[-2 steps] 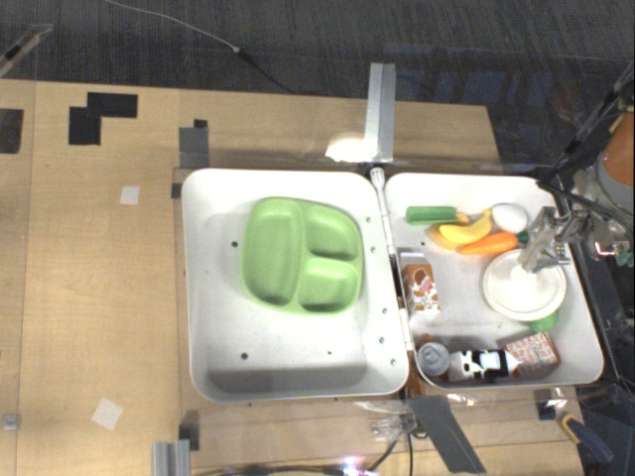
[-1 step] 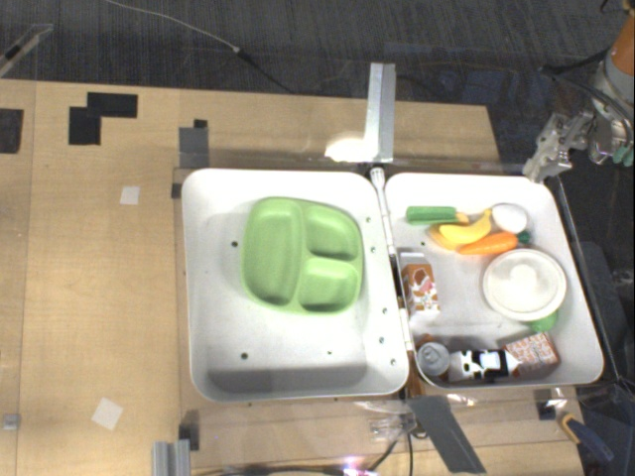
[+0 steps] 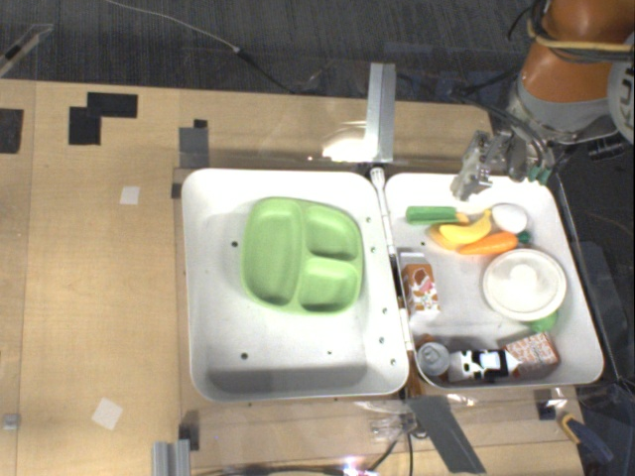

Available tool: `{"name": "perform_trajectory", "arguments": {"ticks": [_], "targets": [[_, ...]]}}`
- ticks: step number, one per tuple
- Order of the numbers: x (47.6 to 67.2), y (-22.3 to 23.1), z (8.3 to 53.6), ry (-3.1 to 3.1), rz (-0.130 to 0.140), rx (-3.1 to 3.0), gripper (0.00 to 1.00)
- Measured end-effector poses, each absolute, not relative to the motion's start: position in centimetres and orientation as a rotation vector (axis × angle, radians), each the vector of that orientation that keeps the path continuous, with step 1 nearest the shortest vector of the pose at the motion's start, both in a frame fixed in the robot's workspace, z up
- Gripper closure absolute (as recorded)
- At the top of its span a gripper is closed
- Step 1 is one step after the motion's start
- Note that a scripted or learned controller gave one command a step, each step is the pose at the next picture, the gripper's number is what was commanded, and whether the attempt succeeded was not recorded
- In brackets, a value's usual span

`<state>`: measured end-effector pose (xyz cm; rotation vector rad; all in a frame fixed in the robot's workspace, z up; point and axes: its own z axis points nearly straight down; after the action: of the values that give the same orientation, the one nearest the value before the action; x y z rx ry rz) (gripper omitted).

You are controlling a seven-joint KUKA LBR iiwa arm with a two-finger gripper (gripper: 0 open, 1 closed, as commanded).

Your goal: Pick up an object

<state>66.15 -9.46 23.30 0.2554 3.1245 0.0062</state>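
My gripper [image 3: 475, 179] hangs over the far edge of the right bin [image 3: 585, 296], fingers open with nothing between them. Just below it lie a green stick [image 3: 430, 213], a yellow banana [image 3: 463, 232], an orange carrot [image 3: 488, 245] and a small white ball [image 3: 509, 216]. Further toward the front are a white bowl [image 3: 524, 282], a brown carton [image 3: 420, 288], a grey can [image 3: 432, 357], a black and white bottle [image 3: 481, 365] and a reddish packet [image 3: 530, 350].
The left bin [image 3: 213, 345] holds a green divided plate [image 3: 298, 254]. A metal post [image 3: 381, 112] stands behind the rim between the two bins. Cables trail over the dark floor at the back.
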Motion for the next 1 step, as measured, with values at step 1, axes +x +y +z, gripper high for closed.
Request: {"name": "perform_trajectory", "arguments": {"ticks": [1], "targets": [[61.34,-16.97,24.83,3.131,-0.004,-0.115,1.0]]}}
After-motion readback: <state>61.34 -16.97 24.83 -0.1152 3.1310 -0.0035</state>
